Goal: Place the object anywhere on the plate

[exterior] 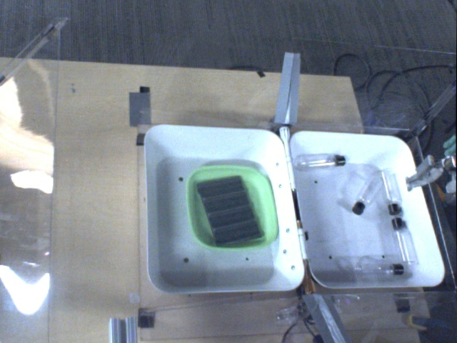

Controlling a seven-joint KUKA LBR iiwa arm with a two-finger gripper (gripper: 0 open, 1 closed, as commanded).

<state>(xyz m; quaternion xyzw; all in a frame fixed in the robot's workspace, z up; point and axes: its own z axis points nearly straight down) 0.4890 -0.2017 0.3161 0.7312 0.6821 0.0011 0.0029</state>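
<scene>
Camera view looks down at a slant on a light wooden desk (86, 213) with two shallow white bins side by side; the left bin (164, 263) has a green square plate (194, 191) sitting in its middle, and on that plate lies a dark ribbed rack (228, 211), tilted a bit off the plate's edges; the right bin (428, 263) holds the objects, a bunch of clear tubes with black caps; one tube (321, 161) lies flat near the top-left corner, another tube (365, 194) lies slanted around the middle with its cap pointing down-left, and a couple of long ones (391, 191) run along the right wall, well apart from the plate; a further tube (378, 267) lies along the bottom edge, cap to the right; so none of the tubes is on the plate, they're all in the right bin; the gripper (428, 171) pokes in at the right edge, over the right bin's upper right rim, pale grey and pretty blurry; can't tell how its jaws stand, and I can't make out anything held in it; a grey metal bar (288, 88) sticks up from the gap between the bins at the back.
</scene>
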